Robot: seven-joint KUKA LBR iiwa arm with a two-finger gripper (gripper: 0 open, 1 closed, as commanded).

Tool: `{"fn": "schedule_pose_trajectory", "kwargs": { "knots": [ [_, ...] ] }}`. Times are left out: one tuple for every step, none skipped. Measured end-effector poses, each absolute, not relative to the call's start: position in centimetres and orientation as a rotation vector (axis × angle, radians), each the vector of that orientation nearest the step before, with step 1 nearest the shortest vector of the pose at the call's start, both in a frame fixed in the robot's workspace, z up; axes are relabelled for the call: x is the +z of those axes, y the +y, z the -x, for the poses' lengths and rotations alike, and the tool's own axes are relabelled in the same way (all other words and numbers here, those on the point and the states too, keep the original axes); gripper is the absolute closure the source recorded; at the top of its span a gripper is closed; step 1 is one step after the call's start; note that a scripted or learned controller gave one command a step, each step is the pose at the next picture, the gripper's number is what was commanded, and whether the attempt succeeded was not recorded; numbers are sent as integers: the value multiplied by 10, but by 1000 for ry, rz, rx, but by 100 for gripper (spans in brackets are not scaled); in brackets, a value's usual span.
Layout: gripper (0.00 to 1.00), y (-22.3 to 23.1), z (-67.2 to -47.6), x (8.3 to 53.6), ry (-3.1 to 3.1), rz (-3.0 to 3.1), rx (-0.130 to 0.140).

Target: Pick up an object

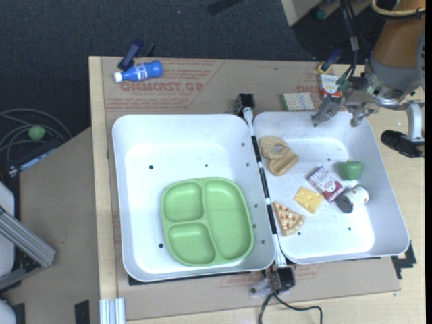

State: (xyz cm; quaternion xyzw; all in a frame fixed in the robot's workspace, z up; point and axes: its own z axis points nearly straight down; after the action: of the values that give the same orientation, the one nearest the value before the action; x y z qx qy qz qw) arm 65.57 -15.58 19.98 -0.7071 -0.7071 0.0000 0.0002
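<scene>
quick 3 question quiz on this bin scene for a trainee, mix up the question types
1. True or false: the green divided tray lies in the left bin.
2. Which item in the right bin lies nearest the divider between the bins?
A. the green round object
B. the waffle-like slice
C. the red packet
3. Fill in: the gripper hangs above the right bin's ____ edge.

Key:
1. True.
2. B.
3. Far: it sits over the rim away from the camera, apart from the items.
</scene>
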Motion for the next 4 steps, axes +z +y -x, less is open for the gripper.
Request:
{"fn": "schedule_pose_trajectory", "kwargs": {
  "knots": [
    [0,-180,-625,88,-2218,2221,3],
    [0,-172,-561,84,-2219,2221,1],
    [100,-172,-561,95,-2220,2224,-2],
    [0,-172,-561,95,-2221,2223,-1]
  ]
}}
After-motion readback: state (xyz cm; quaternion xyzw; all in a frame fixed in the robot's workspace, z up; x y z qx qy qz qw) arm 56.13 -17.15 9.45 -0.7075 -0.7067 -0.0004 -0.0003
